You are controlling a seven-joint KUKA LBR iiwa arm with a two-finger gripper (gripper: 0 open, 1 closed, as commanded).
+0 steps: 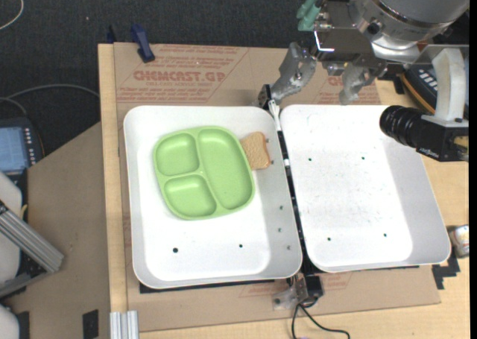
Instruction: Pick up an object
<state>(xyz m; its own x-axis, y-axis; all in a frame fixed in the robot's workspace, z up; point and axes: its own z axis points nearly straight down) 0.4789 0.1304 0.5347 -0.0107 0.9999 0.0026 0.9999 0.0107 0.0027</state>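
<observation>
Fingers [297, 77] of my gripper [322, 79] hang spread apart with nothing between them, above the far edge of the right bin [365, 196]. In the left bin [149, 255], a tan cracker [257, 150] leans on the green plate's [203, 173] right rim.

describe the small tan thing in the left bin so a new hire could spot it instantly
Start at the left white bin, the one that has the green divided plate in it. At the plate's upper right edge, toward the seam between the two bins, lies a tan cracker-like piece. It is the one small, flat, brownish, roughly rectangular thing there, unlike the big green plate beside it.
</observation>
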